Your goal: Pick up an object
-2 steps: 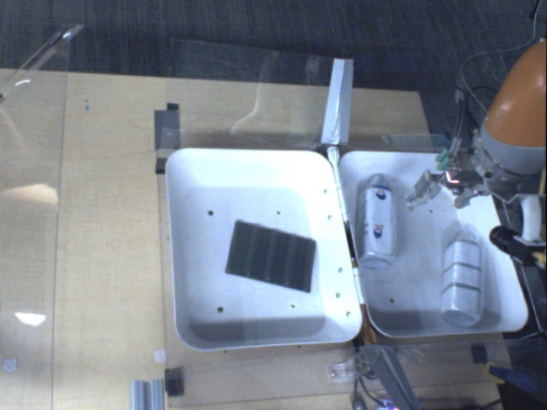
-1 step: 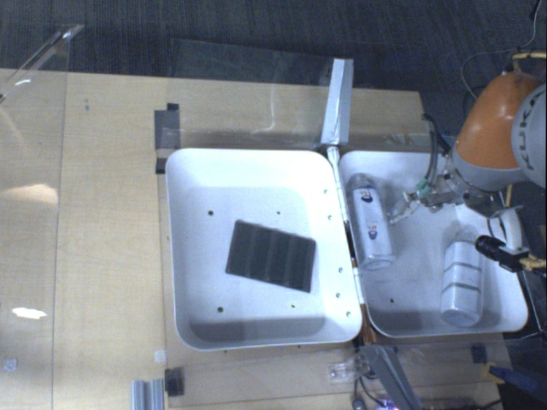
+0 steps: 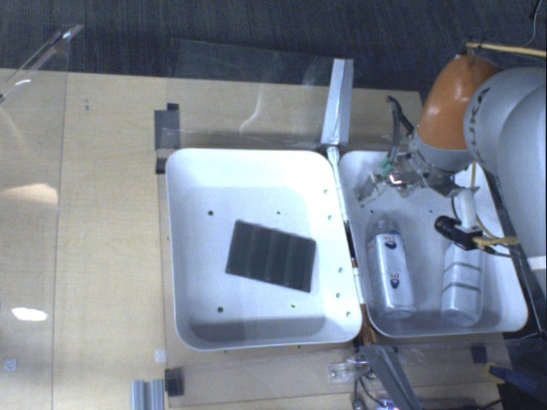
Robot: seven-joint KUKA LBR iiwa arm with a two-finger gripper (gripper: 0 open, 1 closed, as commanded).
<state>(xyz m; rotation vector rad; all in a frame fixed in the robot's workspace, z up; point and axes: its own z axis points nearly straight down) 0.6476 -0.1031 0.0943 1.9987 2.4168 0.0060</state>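
Two shallow white bins are seen side by side on the wooden bench (image 3: pixel 94 229). In the left bin (image 3: pixel 192 195), a dark, flat, ribbed rectangular pad (image 3: pixel 271 255) is laid slightly askew near the middle of the floor, well apart from every wall. In the right bin (image 3: pixel 513 310), two objects are lined up next to each other: a silver can with a small red and blue label (image 3: pixel 391 273) is lying lengthwise left of centre, and just beside it to the right a clear plastic bottle (image 3: pixel 462 282) is found, its base towards the near wall and its neck pointed towards the far end.

The arm (image 3: pixel 504 126) is brought in from the right, its grey body and orange band placed over the far right corner of the right bin. The gripper (image 3: pixel 395 176) is seen low at the far end of that bin, above the can's far end and apart from it. How wide the gripper is set cannot be told from this slant, as the tip is tangled up with cables and glare. Nothing is seen clamped in it. A black cable fitting with a yellow lead (image 3: pixel 457 231) is seen hanging below the wrist, across the neck of the bottle.

A clear upright panel (image 3: pixel 335 101) is mounted behind the bins at the seam between them.
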